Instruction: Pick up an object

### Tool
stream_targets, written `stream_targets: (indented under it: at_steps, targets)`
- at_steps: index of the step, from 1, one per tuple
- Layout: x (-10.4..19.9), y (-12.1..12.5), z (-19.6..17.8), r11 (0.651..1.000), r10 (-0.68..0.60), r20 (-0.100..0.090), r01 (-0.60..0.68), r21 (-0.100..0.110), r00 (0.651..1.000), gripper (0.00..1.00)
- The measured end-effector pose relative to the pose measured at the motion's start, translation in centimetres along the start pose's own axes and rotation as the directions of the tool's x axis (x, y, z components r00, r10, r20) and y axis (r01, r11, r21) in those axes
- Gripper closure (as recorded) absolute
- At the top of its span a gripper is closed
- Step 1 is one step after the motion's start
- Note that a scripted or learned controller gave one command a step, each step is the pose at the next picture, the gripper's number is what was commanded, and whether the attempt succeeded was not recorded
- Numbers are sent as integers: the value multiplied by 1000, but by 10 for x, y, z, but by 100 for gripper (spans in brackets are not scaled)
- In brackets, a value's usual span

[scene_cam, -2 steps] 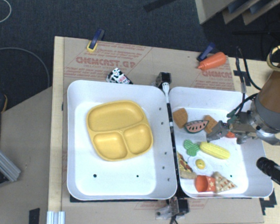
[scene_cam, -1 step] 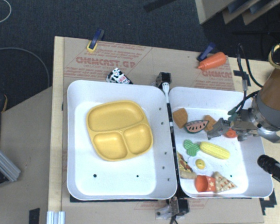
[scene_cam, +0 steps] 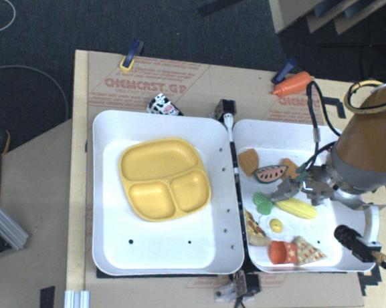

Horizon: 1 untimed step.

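Two white bins (scene_cam: 102,196) share the bench; gripper (scene_cam: 289,190), state unclear, hovers over yellow toy corn (scene_cam: 297,207).

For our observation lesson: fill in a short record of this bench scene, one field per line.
left bin: holds a yellow divided plate
right bin: toy foods, among them corn, a watermelon slice, a fried egg, a pizza slice
gripper: low over the right bin, beside the corn
held object: cannot tell
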State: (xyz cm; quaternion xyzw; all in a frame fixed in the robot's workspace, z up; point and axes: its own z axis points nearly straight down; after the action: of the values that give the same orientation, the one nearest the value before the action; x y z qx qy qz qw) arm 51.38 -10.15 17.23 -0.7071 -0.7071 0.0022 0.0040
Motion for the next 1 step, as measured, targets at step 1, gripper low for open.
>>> stream_targets:
  at_steps: [1]
  targets:
    - [4, 3, 44, 1000, 0, 0, 0, -3, 1000, 0]
